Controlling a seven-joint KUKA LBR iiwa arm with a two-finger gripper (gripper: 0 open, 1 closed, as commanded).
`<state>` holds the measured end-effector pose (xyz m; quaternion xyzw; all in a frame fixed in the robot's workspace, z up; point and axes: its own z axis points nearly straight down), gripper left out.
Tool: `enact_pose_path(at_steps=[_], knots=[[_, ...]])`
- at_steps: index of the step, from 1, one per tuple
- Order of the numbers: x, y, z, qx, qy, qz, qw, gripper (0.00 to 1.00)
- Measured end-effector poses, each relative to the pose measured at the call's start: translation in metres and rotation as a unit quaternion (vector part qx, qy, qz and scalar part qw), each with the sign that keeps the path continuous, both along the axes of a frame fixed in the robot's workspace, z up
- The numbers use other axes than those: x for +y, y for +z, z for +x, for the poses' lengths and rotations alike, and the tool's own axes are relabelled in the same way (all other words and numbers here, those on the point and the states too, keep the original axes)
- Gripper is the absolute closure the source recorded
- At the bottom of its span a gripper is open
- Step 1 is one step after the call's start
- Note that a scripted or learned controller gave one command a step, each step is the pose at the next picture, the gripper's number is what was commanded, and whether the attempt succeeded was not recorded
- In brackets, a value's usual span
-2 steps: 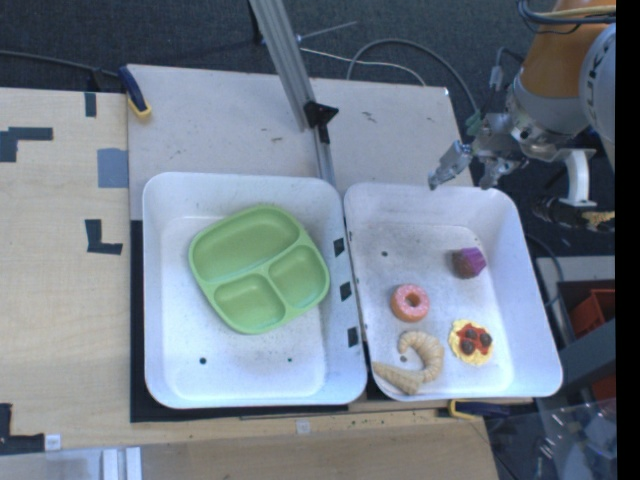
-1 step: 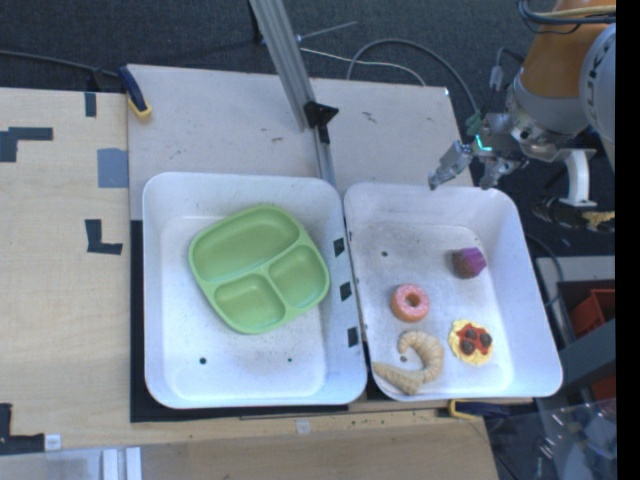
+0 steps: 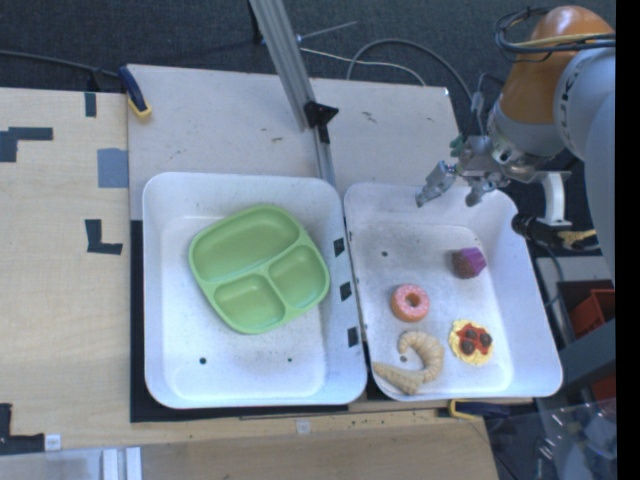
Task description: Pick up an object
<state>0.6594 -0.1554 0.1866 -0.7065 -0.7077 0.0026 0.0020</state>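
Claw (image 3: 452,185), fingers spread and holding nothing (my reading), hangs above right bin (image 3: 520,258), clear of purple block (image 3: 468,262).

1. I see my arm (image 3: 560,68) entering from the right, grey links with the orange band high at the upper right.
2. Wrist bends down and leftward.
3. End effector (image 3: 453,190) hangs with its two fingers spread apart, tips pointing down, nothing between them.
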Motion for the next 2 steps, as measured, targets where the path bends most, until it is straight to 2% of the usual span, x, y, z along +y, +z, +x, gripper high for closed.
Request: enact_pose_path(at_steps=[2], knots=[[0.012,-0.1,-0.002,-0.002,0.0,-0.0006,1.0,0.0]])
